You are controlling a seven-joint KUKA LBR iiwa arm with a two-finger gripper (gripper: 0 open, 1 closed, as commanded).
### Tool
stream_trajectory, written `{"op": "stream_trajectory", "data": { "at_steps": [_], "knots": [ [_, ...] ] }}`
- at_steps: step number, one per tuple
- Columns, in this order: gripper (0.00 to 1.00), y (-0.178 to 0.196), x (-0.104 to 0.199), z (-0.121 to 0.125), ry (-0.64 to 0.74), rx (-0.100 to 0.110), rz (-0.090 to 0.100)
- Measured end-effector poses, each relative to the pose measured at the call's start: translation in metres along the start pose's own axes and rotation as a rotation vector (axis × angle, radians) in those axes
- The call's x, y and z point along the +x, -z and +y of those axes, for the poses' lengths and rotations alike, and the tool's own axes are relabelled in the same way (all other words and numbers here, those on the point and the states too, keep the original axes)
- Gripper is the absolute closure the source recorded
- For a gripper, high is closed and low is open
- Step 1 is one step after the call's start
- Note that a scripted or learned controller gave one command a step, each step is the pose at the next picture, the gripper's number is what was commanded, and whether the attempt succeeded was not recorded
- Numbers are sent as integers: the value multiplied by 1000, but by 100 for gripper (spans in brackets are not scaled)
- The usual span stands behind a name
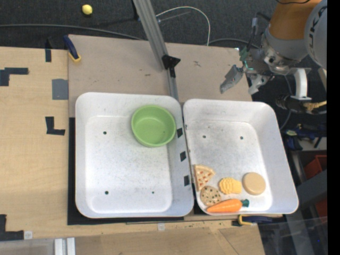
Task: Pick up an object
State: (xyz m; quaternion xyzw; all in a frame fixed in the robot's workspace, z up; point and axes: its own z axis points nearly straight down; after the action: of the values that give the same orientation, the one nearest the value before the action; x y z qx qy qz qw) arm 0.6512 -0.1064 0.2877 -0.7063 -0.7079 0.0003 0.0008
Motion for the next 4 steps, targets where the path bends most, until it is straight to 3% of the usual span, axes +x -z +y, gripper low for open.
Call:
{"op": "stream_trajectory", "data": {
  "at_steps": [1, 2, 4],
  "knots": [
    [0, 0, 0, 0, 0, 0, 0],
    [0, -57, -6, 6, -1, 5, -2],
    [0, -166, -3, -4, 0, 7, -1]
  ]
}}
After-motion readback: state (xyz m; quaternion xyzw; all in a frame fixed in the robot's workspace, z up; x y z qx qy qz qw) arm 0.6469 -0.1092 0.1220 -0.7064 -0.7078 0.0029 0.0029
